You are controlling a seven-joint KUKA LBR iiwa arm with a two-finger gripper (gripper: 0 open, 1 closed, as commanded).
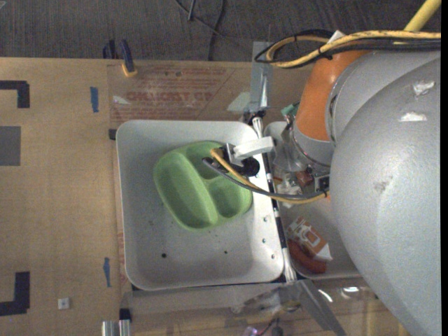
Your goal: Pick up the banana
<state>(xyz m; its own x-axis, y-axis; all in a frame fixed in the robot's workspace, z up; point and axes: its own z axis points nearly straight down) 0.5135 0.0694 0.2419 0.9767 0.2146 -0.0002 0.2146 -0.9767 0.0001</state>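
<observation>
Banana: you cannot tell from the camera view where it lies
Gripper (283,161): you find it under the wrist, over the rims where the two bins meet, toward their upper ends; you cannot tell whether it is spread or closed
Arm (392,180): grey with an orange band (316,100), it covers the bench's right side
Left bin (136,208): white and shallow, at the middle of the bench, with a few dark specks on its floor
Green plate (196,187): split into compartments, lying in the left bin's upper half, close to its right wall
Right bin (311,275): largely covered by the arm; an orange-and-white packet (310,242) lies near its left wall
Bench (56,187): tan board; you see blue tape strips (94,99) left of the left bin and black corner marks (17,93) at the bench's left edge
Writing (164,96): faint red print on the board just above the left bin, too washed out to read
Room: dark grey carpet (77,9) beyond the bench's top edge, with black cables (199,2) lying on it
</observation>
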